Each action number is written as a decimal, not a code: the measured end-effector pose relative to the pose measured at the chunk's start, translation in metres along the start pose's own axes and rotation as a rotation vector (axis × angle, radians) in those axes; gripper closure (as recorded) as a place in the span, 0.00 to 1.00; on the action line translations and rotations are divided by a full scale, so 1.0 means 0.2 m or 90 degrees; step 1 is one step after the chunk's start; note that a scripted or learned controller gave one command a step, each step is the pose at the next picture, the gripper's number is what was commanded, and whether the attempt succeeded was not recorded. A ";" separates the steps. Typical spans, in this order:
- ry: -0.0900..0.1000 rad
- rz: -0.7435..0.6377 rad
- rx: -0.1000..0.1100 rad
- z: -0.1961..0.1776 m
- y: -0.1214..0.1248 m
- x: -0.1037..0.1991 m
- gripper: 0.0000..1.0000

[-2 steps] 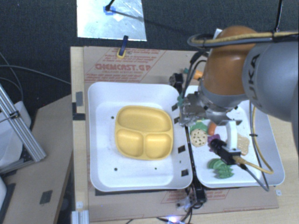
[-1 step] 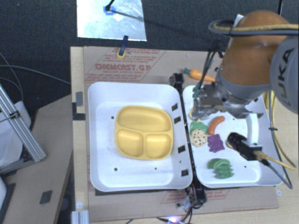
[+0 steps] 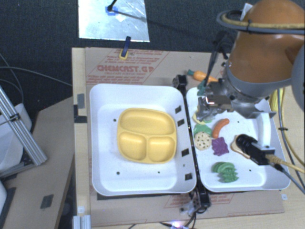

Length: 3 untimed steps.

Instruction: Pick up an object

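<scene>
Camera view places my gripper [image 3: 206, 112] low over the upper left part of the right bin [image 3: 252, 174], close to the wall shared with the left bin [image 3: 102, 128]. Gripper state: I cannot tell whether it is spread or closed, because my wrist blocks the sightline. No object is visibly held.

Candidate objects, all in the right bin:
- Orange sausage [image 3: 220, 127]: smooth, rounded, slightly curved; just beside the gripper, on its lower right.
- Green leaf piece [image 3: 202, 129]: thin, irregular edge; directly below the gripper.
- Cookie [image 3: 202, 140]: flat disc, pale with dark specks; touching the leaf piece.
- Purple piece [image 3: 220, 147]: lumpy, matte.
- Green ridged piece [image 3: 225, 171]: ribbed, well apart from the rest.

Probable faults:
1. The leaf piece, cookie and sausage lie crowded together. A descent here may catch two at once or nudge one aside.
2. The sausage looks like glossy hard plastic. Its round section may slip out under closing pressure.
3. The cookie and leaf piece sit low, so I judge a grasp likely to close above them.
4. The shared wall is near, and a small leftward error may strike it.

The yellow divided tray [image 3: 145, 135] in the left bin is smooth moulded plastic.
</scene>
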<state>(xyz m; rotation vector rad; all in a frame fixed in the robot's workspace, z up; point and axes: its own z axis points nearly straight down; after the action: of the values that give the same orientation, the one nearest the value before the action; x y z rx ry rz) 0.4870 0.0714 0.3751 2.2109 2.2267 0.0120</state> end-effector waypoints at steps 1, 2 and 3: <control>-0.001 0.001 -0.001 -0.33 0.00 -0.09 1.00; -0.003 0.008 0.005 -0.13 0.00 -0.48 1.00; -0.003 0.007 0.004 -0.04 -0.01 -0.74 1.00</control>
<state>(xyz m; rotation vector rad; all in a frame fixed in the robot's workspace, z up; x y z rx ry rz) 0.4865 -0.0765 0.3830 2.2249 2.2146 0.0003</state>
